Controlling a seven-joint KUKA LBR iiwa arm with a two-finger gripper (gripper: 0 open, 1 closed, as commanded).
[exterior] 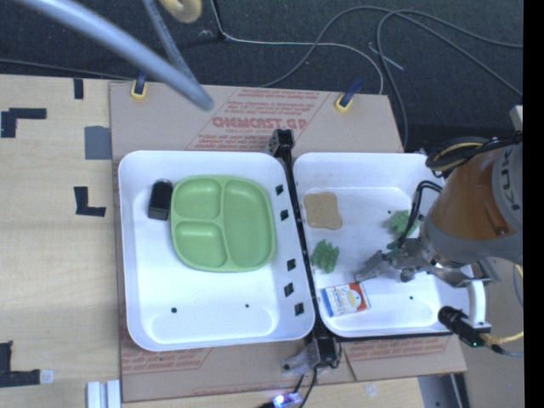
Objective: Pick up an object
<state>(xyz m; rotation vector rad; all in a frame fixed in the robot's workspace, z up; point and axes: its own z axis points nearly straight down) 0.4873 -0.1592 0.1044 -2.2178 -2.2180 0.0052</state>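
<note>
Robot gripper (374, 269) hangs low in the right bin (365, 167), just right of a green toy (325, 254); finger spread cannot be told; descending here may miss it.

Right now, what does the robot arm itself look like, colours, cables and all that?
The arm is bulky and rounded, grey with a broad orange band above the wrist. Thin yellow and dark cables loop over the band. The gripper is dull grey metal, tapering to slim fingers.
</note>
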